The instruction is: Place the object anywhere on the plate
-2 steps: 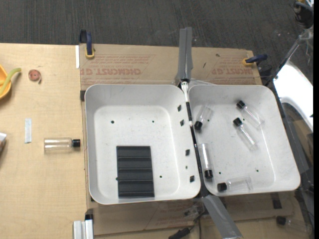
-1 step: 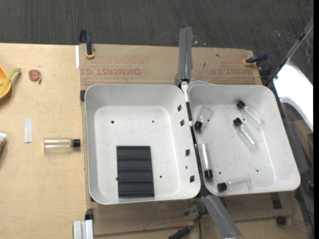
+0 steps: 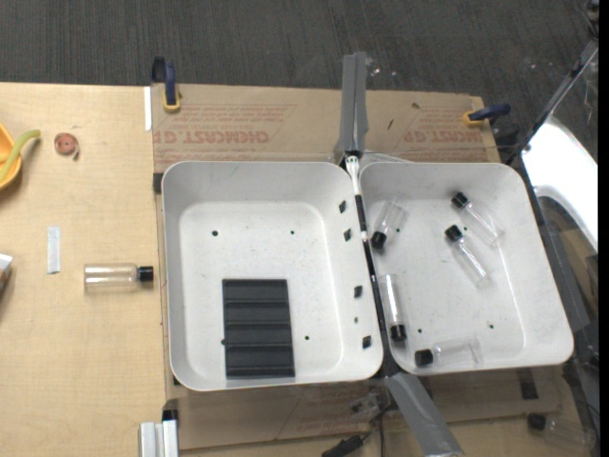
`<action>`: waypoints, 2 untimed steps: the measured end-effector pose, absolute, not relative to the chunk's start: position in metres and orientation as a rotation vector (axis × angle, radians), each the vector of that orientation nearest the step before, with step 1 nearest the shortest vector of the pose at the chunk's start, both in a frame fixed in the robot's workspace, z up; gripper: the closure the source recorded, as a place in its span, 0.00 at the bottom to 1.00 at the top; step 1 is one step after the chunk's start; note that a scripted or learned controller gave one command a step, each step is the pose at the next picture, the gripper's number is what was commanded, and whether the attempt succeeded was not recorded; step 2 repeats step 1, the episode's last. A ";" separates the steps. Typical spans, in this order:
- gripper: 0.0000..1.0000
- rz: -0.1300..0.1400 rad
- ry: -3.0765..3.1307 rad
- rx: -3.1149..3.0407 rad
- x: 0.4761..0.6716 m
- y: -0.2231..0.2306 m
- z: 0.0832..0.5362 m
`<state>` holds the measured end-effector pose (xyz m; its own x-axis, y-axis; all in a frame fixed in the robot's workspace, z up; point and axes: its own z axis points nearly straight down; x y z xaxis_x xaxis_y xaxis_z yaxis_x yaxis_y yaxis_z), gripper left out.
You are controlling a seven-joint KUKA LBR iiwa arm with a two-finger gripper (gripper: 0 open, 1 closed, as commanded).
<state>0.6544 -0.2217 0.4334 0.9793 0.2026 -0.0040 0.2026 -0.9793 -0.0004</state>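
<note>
Here, vial (image 3: 467, 254) in right bin (image 3: 533, 341) | axis diagonal | cap upper-left

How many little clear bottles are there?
6: five in the right bin, at its top right, middle, top left, left wall and bottom; one on the bench.

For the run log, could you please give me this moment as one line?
plate: dark ribbed plate in left bin | objects: clear vials in right bin, none on plate | extra: vial on bench
</note>
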 end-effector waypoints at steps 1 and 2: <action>0.00 -0.007 0.314 3.128 0.624 -0.222 0.440; 0.00 -0.007 0.314 3.128 0.624 -0.222 0.440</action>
